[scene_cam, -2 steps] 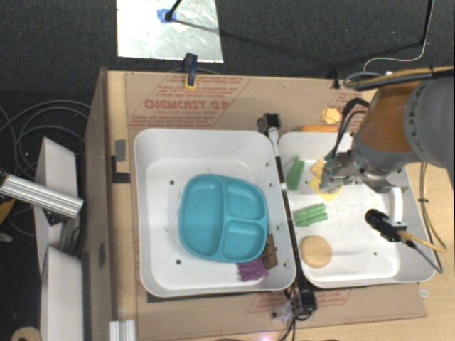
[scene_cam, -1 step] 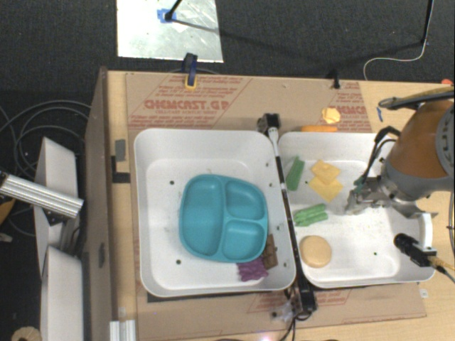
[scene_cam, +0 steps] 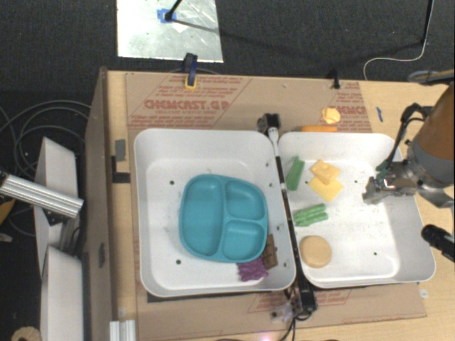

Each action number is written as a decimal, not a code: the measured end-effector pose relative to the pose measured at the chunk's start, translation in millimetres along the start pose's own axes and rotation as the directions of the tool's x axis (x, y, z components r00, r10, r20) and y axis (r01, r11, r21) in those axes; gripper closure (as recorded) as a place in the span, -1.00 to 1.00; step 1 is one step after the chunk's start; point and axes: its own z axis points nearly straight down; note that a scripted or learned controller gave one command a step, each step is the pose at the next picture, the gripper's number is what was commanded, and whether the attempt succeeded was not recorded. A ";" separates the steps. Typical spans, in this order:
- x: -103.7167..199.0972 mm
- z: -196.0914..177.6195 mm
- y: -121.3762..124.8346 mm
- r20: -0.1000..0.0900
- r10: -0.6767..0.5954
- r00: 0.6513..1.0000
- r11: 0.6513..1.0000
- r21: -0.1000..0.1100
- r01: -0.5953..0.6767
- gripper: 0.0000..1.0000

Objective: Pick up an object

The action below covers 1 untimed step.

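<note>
The right white bin (scene_cam: 370, 254) holds two yellow blocks (scene_cam: 326, 179), a green piece (scene_cam: 294, 173) leaning by the divider, another green piece (scene_cam: 310, 215) and a tan round piece (scene_cam: 316, 251). The left white bin (scene_cam: 156, 190) holds a teal divided plate (scene_cam: 224, 219), with a purple piece (scene_cam: 250, 270) and a brown piece (scene_cam: 270, 253) at its near right corner. My gripper (scene_cam: 377, 189) hangs over the right side of the right bin, to the right of the yellow blocks and apart from them. Nothing shows in its grasp.
An orange piece (scene_cam: 319, 128) and a yellow piece (scene_cam: 330, 115) lie on the cardboard behind the right bin. A clamp (scene_cam: 269, 124) sits at the far end of the divider between the bins. The arm (scene_cam: 434, 155) comes in over the right rim.
</note>
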 end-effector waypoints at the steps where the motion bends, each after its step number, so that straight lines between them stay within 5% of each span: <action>1: 53.1 -36.9 -12.8 -0.001 -0.002 1.000 1.000 0.004 0.002 1.00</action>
